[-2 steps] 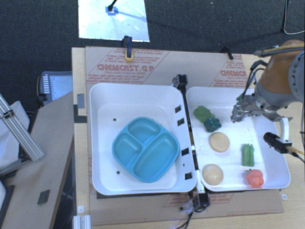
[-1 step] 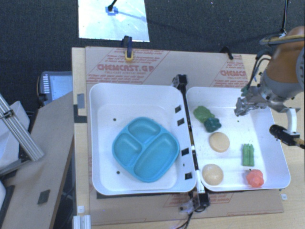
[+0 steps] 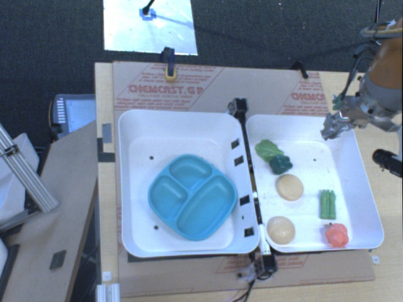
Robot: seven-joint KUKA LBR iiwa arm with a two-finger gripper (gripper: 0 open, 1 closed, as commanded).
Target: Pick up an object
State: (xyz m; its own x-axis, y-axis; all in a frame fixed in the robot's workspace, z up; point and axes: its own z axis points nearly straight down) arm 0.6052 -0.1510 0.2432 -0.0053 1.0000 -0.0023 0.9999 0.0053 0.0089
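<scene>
Holding six food pieces (image 3: pixel 289 187): right bin (image 3: pixel 362 168); one tray (image 3: pixel 192 197) left.

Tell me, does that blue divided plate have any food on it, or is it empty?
Empty. The blue divided plate lies flat in the left bin, and all its compartments show bare blue.

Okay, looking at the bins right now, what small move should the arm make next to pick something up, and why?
Probably move the gripper inward and down toward the light green piece in the right bin. The gripper sits at that bin's far right corner, above the rim, with nothing between its fingers, and that piece with the dark green one beside it lies nearest along the far side.
</scene>
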